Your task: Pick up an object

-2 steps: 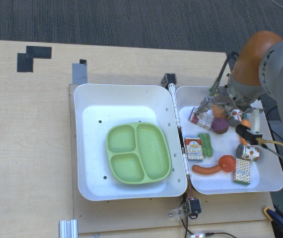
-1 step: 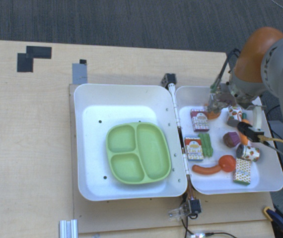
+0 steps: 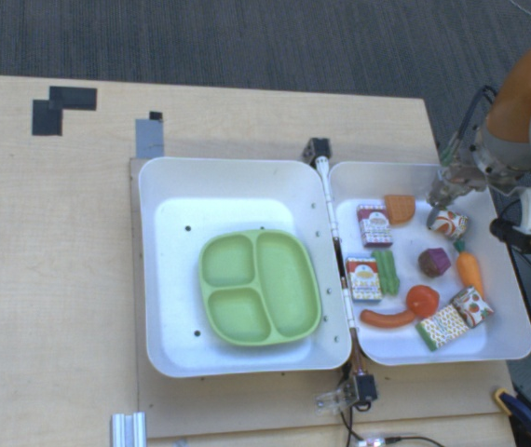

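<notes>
We count two white bins: the left bin (image 3: 154, 250) holds one green divided plate (image 3: 260, 287); the right bin (image 3: 517, 329) holds about ten toy foods. The gripper (image 3: 444, 196) hangs at its far right, just above a small carton (image 3: 447, 223); whether it grips, we cannot tell.

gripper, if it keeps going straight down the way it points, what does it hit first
Most likely the small white and orange patterned object just below the gripper in the right white bin, though depth is unclear.
</notes>
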Action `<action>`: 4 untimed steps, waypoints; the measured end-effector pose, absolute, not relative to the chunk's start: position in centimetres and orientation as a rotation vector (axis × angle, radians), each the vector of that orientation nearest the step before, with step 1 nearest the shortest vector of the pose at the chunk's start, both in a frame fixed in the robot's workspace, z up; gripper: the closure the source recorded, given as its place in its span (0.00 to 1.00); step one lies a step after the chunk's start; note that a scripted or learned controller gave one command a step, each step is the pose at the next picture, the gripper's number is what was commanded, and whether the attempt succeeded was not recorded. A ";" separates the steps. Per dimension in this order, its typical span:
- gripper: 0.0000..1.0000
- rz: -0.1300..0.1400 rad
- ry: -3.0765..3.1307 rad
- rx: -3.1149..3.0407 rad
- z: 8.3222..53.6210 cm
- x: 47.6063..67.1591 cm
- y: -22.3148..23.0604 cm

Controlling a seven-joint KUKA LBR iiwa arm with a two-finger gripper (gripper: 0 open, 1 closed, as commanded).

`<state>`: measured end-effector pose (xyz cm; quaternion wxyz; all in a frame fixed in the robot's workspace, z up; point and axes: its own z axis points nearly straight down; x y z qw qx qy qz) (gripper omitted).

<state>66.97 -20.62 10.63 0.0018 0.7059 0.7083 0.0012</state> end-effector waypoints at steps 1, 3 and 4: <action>0.00 0.004 2.224 2.214 10.6 67.0 -20.6; 1.00 0.022 2.212 2.204 10.4 60.5 -14.4; 1.00 0.005 2.224 2.215 19.0 57.4 -6.1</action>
